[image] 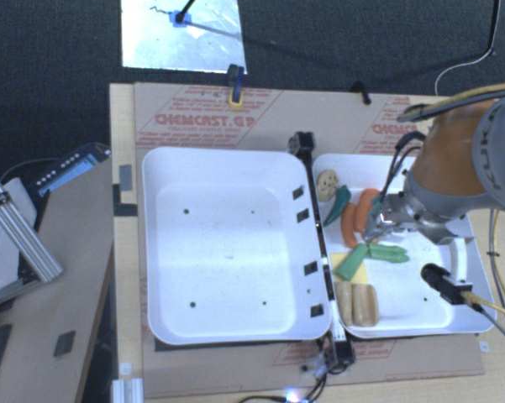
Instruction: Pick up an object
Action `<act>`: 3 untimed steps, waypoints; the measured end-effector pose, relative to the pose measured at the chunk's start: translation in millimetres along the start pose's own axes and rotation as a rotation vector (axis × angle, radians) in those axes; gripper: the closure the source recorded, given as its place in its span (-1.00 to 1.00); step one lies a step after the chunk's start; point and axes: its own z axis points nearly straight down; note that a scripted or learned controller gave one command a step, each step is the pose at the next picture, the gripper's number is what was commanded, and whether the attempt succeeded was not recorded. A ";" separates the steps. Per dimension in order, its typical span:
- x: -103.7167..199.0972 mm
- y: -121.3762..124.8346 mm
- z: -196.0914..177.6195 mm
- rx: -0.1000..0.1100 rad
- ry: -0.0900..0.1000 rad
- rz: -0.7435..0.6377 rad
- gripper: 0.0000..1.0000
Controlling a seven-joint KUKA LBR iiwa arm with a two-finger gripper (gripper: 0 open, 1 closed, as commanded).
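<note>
Hovering over carrot [358, 214]; gripper [376, 230] just beside green pod [385, 253].

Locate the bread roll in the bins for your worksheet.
The bread roll lies in the right bin, near its front-left corner, just below the yellow wedge and beside the divider between the two bins.

Smooth, faintly glossy white plastic in both bins: left bin [227, 242], right bin [403, 305]. Matt brown cardboard [269, 116] beneath, printed in red. Dark, rough carpet-like floor [50, 57] across the upper frame. Shiny, reflective foil-like sheet [183, 23] at upper left. Smooth plastic-looking toy food in the right bin: glossy orange carrot [359, 214], matt green piece [388, 253], tan bread-like rolls [358, 303]. Satin grey casing and orange band on the arm [462, 162]. Bare metal on the end effector [382, 225].
</note>
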 end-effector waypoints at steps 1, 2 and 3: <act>6.6 -35.4 -19.0 0.005 0.001 0.006 1.00; 5.7 -57.4 56.8 0.010 0.001 0.007 1.00; 51.8 62.5 -46.8 -0.016 0.000 -0.005 1.00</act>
